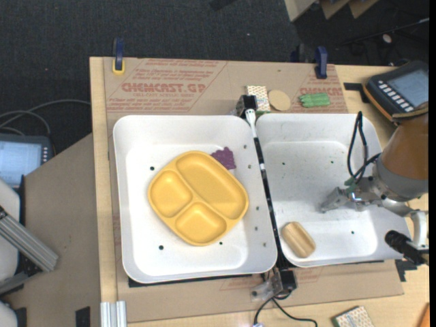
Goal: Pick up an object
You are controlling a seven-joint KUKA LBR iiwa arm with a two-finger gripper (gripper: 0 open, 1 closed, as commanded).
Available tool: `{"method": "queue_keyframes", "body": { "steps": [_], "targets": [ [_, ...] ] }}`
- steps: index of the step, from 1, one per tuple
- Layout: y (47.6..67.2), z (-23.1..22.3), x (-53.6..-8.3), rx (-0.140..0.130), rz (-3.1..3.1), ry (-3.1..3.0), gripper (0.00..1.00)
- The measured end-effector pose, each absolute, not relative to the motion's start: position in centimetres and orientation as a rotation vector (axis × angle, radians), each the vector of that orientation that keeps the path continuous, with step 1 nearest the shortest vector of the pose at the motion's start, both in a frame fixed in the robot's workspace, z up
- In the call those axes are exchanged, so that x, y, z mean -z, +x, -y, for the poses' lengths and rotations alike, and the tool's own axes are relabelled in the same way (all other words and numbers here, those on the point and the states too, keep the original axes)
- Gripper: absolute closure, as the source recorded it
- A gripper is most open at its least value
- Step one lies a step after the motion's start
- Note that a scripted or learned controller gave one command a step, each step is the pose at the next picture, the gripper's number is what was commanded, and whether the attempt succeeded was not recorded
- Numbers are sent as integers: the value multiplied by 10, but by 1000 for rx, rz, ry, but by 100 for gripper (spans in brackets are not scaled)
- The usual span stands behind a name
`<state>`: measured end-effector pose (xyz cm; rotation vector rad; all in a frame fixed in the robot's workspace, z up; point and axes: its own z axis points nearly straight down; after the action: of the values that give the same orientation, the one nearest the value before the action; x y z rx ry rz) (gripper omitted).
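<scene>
1. Over the right bin (320,131), the grey arm (402,165) with its orange band reaches in from the right edge, and its gripper (338,201) hangs above the bin's middle floor.
2. Whether the gripper's tips are apart or together cannot be told from this angle; nothing shows between them.
3. Near the front left corner of the right bin lies a small tan block (298,239), well apart from the gripper.
4. A yellow divided plate (197,197) with three compartments sits in the middle of the left bin (129,182), turned at a slant.
5. A small purple piece (223,157) lies just beside the plate's back edge, touching or nearly touching it.
6. Behind the bins, on the brown board (163,84), sit a round tan disc (278,100), a green object (315,100) and a small patterned card (257,92).
7. Two blue clamps (119,54) hold the board's back edge.
</scene>
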<state>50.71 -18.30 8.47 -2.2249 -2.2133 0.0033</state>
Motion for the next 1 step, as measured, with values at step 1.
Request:
{"method": "queue_keyframes", "body": {
  "steps": [1],
  "targets": [
    [561, 180, -85, 2, 2226, -2222, 0]
  ]
}}
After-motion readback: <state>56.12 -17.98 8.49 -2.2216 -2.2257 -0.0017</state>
